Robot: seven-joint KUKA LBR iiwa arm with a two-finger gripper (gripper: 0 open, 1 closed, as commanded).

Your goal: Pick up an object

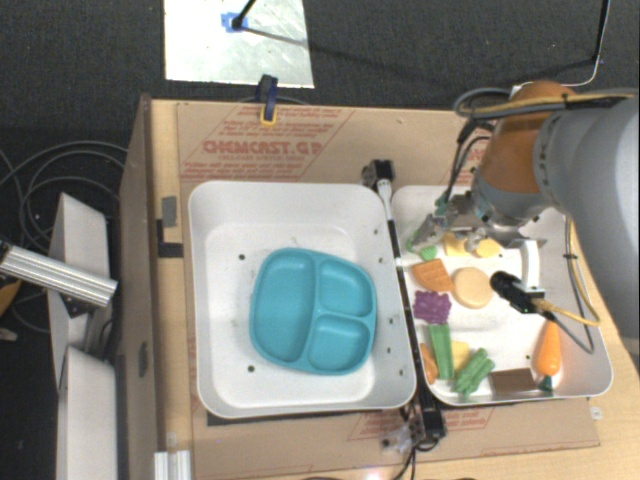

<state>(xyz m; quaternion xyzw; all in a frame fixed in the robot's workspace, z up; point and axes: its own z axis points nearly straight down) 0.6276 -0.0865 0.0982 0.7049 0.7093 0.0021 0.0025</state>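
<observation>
Tool (437,230) hangs low over the upper-left part of the right bin (592,370), w/ the arm coming in from the right. Can't tell if it's wide or narrow at this angle, and nothing is visibly held.

Nearest candidates: a yellow piece (457,244) just beside the tool on its right, poss. touching, and an orange wedge (432,274) just below it in the camera view, close to the bin's left wall. The wedge's long axis runs roughly left-right, tilted a bit. My guess is a short shift toward the near side gets the tool over it.

Count, right bin:
- 1 orange wedge
- 1 tan round piece (472,288)
- 1 purple piece (432,308)
- 2 green pieces (440,348), the other (476,368)
- 1 carrot (547,348)
- 1 brown block (510,380)
- approx. 3 yellow bits, which are hard to separate

Left bin (230,230) has 1 blue divided plate (312,310), well apart from the tool. 2 bins in all, side by side on the tabletop.
</observation>
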